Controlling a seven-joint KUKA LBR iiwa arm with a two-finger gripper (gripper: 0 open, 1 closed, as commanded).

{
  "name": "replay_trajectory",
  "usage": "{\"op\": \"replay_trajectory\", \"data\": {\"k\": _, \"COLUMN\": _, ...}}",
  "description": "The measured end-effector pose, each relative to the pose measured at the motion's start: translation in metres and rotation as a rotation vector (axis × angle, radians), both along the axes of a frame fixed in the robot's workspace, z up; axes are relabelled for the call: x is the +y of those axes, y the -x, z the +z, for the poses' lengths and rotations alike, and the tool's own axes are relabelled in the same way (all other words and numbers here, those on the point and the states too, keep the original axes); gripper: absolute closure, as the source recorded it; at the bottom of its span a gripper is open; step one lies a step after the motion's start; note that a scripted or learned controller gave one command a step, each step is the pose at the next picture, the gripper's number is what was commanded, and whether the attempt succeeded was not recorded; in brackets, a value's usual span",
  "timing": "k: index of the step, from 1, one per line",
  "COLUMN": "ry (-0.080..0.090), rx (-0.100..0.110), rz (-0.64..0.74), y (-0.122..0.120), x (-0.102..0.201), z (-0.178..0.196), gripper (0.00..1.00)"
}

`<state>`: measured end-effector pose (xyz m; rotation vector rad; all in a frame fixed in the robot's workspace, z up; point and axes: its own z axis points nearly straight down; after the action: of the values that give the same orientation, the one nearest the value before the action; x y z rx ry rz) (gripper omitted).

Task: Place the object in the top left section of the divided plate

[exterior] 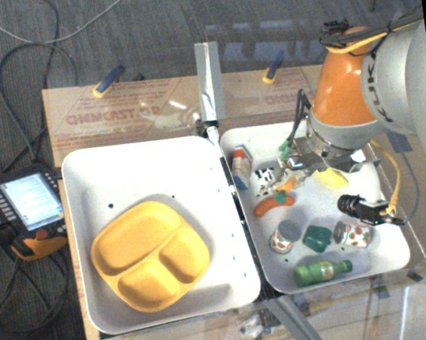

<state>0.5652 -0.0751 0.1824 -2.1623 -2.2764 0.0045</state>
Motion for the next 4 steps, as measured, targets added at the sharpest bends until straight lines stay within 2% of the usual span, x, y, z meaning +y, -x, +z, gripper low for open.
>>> {"op": "replay_trajectory", "data": {"k": 1, "ry": -0.002, "rx": 0.002, "rz": 0.184, "y": 0.044, "x": 0.067, "z": 0.0, "gripper": 1.0}}
{"op": "replay_trajectory", "data": {"k": 2, "ry": -0.002, "rx": 0.002, "rz": 0.515, "y": 0.082, "x": 0.159, "z": 0.0, "gripper": 1.0}}
{"op": "replay_trajectory", "data": {"k": 3, "ry": 0.0, "rx": -0.002, "rz": 0.742, "y": 0.021, "x": 0.143, "z": 0.035, "gripper": 1.0}}
{"op": "replay_trajectory", "data": {"k": 4, "ry": -0.004, "rx": 0.001, "rz": 0.935, "y": 0.071, "x": 0.178, "z": 0.01, "gripper": 1.0}}
